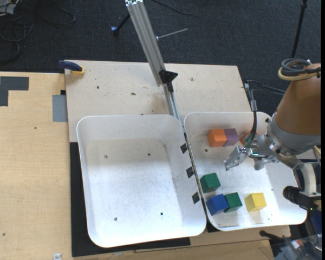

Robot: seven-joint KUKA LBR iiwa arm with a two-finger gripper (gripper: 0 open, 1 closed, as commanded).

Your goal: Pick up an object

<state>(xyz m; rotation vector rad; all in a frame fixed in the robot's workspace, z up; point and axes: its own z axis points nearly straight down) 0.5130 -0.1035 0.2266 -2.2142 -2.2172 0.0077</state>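
Trouble awaits if I descend blindly, for my pincer (239,157) hangs over bare floor of the right bin (284,218), its opening something I cannot tell, with the orange block (217,137) just beyond and the green block (210,181) below.

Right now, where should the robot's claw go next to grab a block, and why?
Probably straight down and a little toward the orange block. The gripper hangs over the right bin with nothing between its fingers, and the orange block and the purple block beside it lie closest. The green, blue and yellow blocks sit farther off, near the bin's front.
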